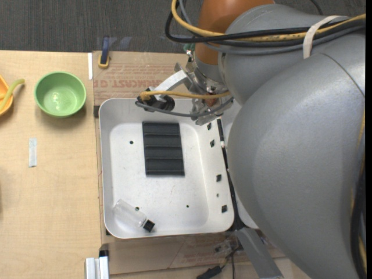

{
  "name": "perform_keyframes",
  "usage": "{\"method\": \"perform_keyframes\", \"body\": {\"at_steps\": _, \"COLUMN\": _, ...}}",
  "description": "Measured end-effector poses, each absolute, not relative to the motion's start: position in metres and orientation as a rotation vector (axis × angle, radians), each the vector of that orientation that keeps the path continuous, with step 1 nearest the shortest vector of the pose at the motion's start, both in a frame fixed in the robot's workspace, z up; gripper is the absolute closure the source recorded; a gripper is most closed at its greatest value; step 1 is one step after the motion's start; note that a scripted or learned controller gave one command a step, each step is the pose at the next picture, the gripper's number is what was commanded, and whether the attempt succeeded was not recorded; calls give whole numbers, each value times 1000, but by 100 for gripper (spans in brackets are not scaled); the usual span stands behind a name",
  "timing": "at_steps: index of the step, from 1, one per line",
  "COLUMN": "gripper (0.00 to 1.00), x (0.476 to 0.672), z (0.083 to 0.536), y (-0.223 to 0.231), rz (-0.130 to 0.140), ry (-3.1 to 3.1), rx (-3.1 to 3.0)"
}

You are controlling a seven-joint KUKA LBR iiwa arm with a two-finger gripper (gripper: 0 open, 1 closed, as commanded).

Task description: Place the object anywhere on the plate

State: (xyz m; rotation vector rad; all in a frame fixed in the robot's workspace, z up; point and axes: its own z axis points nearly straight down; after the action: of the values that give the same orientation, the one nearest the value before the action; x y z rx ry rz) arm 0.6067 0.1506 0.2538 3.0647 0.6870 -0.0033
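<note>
The grey arm (pixel 290 127) hides the worktop's (pixel 52 214) right side. Its end effector (pixel 203 108) hangs over the white bin's (pixel 110 156) far edge; spread or pressed together, I cannot tell. 1 black ribbed slab (pixel 164 149) lies mid-bin, 1 clear vial (pixel 132 217) in its near-left corner.

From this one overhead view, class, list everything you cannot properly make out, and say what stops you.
1. Camera view: whatever lies right of the white bin is covered by the grey arm.
2. Camera view: the orange item is cut off by the left edge; its kind is unclear.
3. Camera view: the clear bottle is small and see-through; its contents cannot be told.
</note>
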Motion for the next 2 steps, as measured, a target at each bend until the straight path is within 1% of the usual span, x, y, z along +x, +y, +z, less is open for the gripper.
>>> {"method": "perform_keyframes", "body": {"at_steps": 1, "gripper": 100, "x": 607, "z": 262, "y": 148, "rz": -6, "ry": 678, "rx": 3065}}
{"method": "perform_keyframes", "body": {"at_steps": 2, "gripper": 100, "x": 554, "z": 95, "y": 227, "rz": 8, "ry": 1080, "rx": 2947}}
